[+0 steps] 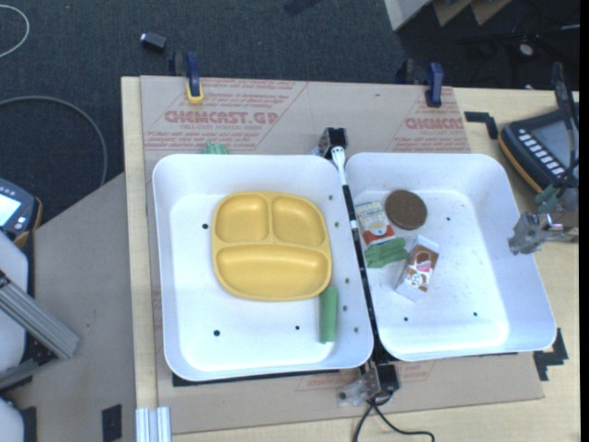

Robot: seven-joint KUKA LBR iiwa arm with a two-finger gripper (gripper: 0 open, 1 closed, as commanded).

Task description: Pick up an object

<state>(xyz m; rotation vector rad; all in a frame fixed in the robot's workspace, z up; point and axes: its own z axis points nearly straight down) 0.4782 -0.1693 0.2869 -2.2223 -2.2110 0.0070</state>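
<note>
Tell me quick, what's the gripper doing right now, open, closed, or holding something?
Gripper: at the right bin's right rim, over the edge; open or closed cannot be told, and nothing is seen held.

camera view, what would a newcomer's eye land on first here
The yellow divided plate in the left bin stands out first, with a green stick lying by its lower right corner. Next comes the cluster against the right bin's left side: a brown disc and small packets.
</note>
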